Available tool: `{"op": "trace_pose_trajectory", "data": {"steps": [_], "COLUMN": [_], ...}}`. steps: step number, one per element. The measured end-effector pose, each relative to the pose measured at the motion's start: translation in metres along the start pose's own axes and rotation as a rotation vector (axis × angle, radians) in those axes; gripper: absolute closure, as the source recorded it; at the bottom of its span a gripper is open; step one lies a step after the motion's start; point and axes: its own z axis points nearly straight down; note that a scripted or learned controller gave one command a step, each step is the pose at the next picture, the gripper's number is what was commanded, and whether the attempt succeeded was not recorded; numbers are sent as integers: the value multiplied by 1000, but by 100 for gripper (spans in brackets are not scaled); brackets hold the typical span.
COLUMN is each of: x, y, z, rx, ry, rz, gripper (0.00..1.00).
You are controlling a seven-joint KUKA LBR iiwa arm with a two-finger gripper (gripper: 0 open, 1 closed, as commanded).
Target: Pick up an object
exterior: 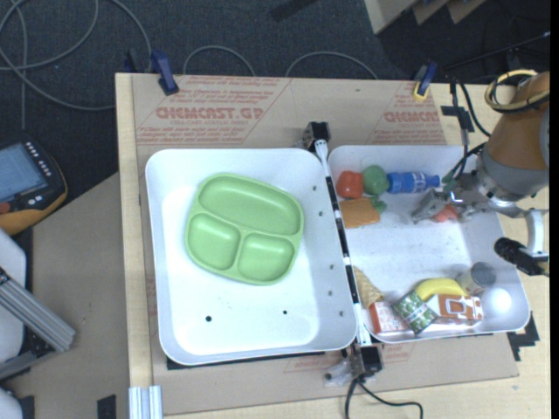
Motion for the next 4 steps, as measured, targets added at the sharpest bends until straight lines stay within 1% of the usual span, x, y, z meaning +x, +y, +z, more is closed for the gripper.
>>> {"op": "trace_pose_trajectory", "data": {"steps": [1, 2, 3, 4], "x": [-10, 1, 55, 55], "y": [19, 8, 36, 36], "z": [-91, 4, 5, -5], "rx": [-5, 0, -3, -5], "ry": [-3, 0, 0, -2], "rz": [-1, 0, -2, -2], "gripper": [0, 0, 0, 100]}}
